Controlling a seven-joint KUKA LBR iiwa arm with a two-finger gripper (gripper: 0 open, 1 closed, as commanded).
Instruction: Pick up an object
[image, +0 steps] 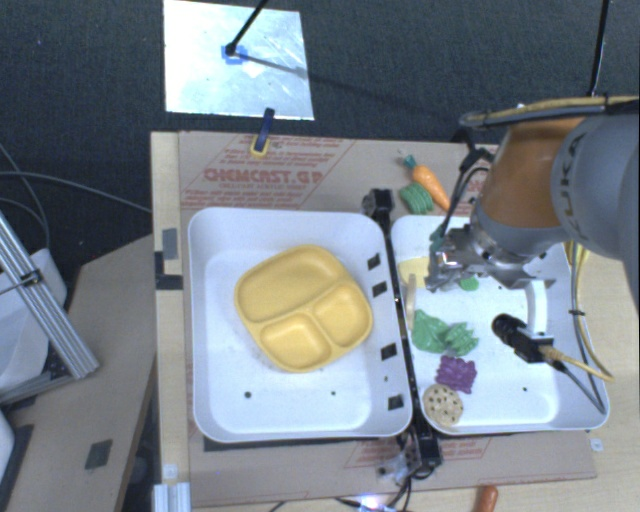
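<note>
one yellow plate (303, 307); one cookie (442, 404), one purple bunch (456, 374).

Left shallow white bin (215, 400): a yellow three-compartment plastic plate (303, 307) takes up the middle. Bare floor runs along the near wall and down the left side.

Right shallow white bin (520, 395): the grey arm with orange band (545, 180) overhangs the far half. By the left wall, a green leafy toy (443, 333), purple grape cluster (456, 374) and speckled round cookie (442, 404) lie close together. The near-right floor is bare.
</note>
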